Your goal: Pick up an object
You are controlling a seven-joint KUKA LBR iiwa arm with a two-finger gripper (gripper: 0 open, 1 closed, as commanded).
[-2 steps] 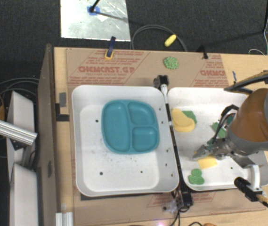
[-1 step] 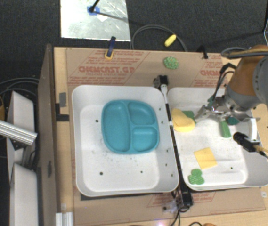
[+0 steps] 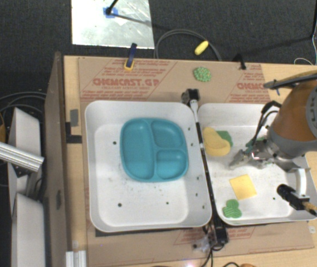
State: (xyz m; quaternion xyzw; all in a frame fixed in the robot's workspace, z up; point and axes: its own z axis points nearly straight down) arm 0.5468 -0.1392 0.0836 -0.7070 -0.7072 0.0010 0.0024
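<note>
Nearest, a green piece (image 3: 232,209) and flat yellow square (image 3: 243,186) look light; grip the square's edges. At its twelve o'clock, the jaws (image 3: 239,159) hang slightly parted, empty.

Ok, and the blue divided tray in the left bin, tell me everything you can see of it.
The blue tray looks like moulded plastic, teal-blue, a rounded square with soft corners. Raised ridges split it into three compartments: one long one on its left side, two smaller ones on the right. It lies flat, right side up, near the middle of the left bin, resting on the bin's floor. Nothing lies in it or touches it otherwise.
</note>
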